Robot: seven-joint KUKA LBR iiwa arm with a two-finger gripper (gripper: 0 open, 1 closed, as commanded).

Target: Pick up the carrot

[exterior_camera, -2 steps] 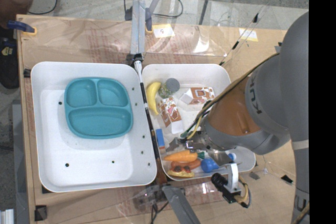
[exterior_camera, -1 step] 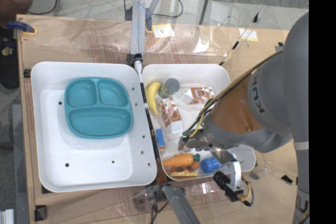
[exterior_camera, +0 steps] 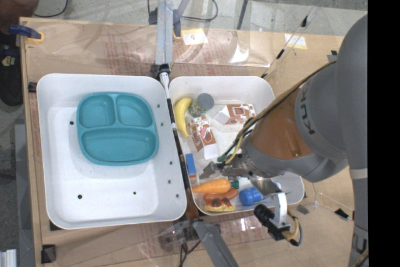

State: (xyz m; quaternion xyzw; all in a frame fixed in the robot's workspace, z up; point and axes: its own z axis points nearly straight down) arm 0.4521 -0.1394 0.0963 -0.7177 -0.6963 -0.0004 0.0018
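Note:
The orange carrot (exterior_camera: 212, 187) lies on its side near the front edge of the right bin (exterior_camera: 265, 89). My gripper (exterior_camera: 229, 170) hangs low in that bin, just behind and to the right of the carrot, very close to it. The grey arm with its orange band (exterior_camera: 281, 134) covers the right half of the bin and hides part of the gripper. I see nothing lifted off the bin floor.
A blue round toy (exterior_camera: 250, 196) and a hot-dog toy (exterior_camera: 219, 202) crowd the carrot. A banana (exterior_camera: 182, 114), grey disc (exterior_camera: 204, 100), snack packets (exterior_camera: 201, 132) and a blue box (exterior_camera: 190, 167) lie behind. The left bin (exterior_camera: 56, 197) holds a teal divided plate (exterior_camera: 117, 128).

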